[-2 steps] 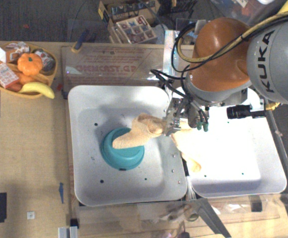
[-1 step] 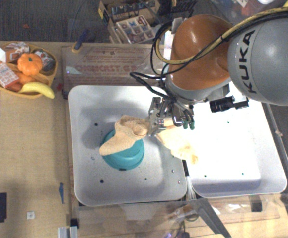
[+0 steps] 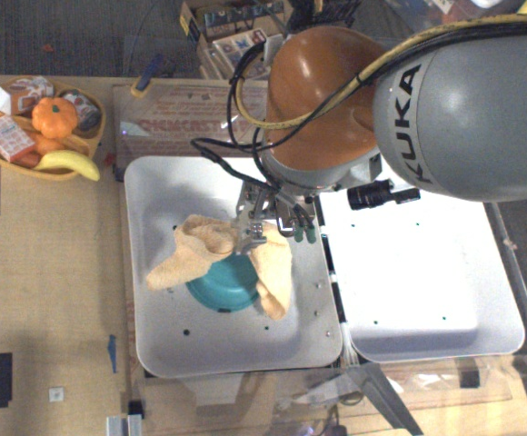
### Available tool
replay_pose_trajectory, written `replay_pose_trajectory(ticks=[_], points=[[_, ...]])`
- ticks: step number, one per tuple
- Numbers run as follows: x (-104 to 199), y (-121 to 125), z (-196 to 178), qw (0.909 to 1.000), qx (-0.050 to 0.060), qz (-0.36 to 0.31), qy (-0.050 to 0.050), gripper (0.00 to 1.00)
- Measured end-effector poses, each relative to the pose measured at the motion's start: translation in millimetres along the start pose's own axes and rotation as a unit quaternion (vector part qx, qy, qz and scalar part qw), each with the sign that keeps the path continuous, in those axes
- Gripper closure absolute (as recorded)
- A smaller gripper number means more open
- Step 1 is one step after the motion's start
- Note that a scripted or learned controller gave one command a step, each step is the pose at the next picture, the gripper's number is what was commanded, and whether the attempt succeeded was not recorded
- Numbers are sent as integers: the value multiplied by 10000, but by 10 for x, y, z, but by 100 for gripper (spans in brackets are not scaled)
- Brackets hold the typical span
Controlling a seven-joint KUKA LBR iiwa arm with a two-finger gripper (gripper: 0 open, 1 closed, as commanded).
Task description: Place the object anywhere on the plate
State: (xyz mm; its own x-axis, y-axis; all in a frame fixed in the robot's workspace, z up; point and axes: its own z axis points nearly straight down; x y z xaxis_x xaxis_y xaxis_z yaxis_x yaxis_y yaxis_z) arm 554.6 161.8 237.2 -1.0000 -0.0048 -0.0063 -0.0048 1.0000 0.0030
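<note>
1. This is a robotics lab: a large grey KUKA arm (image 3: 445,89) with an orange band reaches over the desk (image 3: 45,280).
2. Two shallow white bins (image 3: 154,334) sit side by side on the desk, laid out as a test station.
3. Black cables (image 3: 245,89) loop around the arm's wrist.
4. A bowl of toy food (image 3: 41,130) sits at the desk's far left corner.
5. Boxes (image 3: 236,16) and clutter lie on the grey carpet (image 3: 73,16) beyond the far edge.
</note>
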Motion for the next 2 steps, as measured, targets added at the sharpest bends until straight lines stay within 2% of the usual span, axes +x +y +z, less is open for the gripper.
replay_pose_trajectory(ticks=[1,2], points=[[126,495,100,10000,4,-5,18,100],[123,494,94,10000,1,-3,13,0]])
